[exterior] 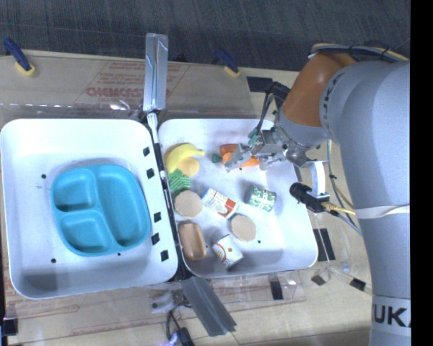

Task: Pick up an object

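My gripper [247, 157] is low over the back of the right bin [297, 245], with the grey arm and its orange band [310, 89] reaching in from the right. It is right at an orange carrot-like toy [229, 151], whose other orange part [252, 163] shows just beneath the gripper. Whether the gripper touches the toy I cannot make out. A yellow banana [182, 156] lies to its left. In front of it sit a green can [260, 198] and a red-and-white carton [219, 202].
The right bin also holds a green leafy toy [177, 183], two tan round pieces [188, 204] [242, 228], a brown bun [191, 240] and a small cup [228, 251]. A blue divided tray [101, 207] lies in the left bin [22, 265].
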{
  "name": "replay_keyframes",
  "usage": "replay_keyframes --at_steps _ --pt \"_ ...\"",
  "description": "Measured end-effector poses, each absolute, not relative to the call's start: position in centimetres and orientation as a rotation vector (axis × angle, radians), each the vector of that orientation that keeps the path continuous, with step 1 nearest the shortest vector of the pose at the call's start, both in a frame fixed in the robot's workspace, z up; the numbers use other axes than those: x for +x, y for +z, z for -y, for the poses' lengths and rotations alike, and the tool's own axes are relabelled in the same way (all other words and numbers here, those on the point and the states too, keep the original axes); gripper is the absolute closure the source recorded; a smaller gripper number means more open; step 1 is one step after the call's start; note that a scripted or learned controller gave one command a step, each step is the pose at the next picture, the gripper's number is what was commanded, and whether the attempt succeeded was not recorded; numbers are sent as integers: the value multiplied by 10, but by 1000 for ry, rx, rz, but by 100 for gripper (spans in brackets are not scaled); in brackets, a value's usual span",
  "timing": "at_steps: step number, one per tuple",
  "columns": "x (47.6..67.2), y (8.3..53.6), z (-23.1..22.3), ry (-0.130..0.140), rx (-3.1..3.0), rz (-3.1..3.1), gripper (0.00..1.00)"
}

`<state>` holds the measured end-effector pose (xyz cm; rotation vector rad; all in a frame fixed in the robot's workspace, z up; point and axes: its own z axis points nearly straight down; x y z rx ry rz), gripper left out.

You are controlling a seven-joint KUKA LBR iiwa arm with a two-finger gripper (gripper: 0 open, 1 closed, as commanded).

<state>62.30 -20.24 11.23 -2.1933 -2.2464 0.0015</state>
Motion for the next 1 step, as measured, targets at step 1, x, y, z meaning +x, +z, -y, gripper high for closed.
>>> replay_keyframes --at_steps 1 --pt "657 91 208 3 -2157 2278 0"
